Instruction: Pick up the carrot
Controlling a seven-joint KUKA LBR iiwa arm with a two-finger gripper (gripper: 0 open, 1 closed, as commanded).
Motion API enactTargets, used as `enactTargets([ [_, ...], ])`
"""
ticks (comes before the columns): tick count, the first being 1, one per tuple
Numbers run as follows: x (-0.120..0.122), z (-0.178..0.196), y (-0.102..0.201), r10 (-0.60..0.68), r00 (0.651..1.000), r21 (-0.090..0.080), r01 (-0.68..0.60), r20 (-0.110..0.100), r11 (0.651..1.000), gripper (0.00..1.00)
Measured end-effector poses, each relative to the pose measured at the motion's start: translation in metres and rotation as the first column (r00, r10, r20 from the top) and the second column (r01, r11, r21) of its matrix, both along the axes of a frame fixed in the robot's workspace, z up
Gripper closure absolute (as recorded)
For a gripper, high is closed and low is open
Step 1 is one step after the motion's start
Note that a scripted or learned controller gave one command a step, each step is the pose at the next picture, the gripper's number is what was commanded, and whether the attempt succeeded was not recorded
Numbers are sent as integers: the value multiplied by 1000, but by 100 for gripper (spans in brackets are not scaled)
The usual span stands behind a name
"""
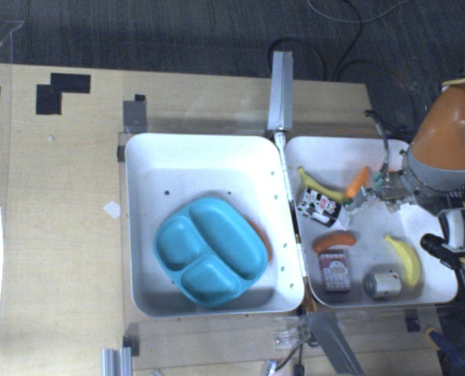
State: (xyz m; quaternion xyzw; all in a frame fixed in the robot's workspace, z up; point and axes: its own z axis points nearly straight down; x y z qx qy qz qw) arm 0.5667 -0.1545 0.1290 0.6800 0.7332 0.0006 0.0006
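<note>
2 white bins (138, 210), 1 blue divided plate (210, 249), 2 bananas (405, 258), 1 carrot (358, 182), 1 can (384, 283)

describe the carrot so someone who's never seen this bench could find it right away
Take the right-hand white bin, the one the arm reaches into. Near its far wall, just left of the pincer, lies the carrot, a short orange stick standing at a slant. Unlike the yellow banana beside it, it is orange, and it is slimmer than the red-orange sausage nearer the camera.

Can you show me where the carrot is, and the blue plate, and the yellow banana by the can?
carrot (359, 182): camera view, middle of its orange body.
blue plate (240, 266): camera view, outer rim on the right.
banana (407, 259): camera view, middle of its curve, right of the can (383, 283).
</note>
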Motion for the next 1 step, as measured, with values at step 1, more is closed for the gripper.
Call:
enactTargets([
  [1,46,-41,-50,-32,999,0,32,8,999,0],
])
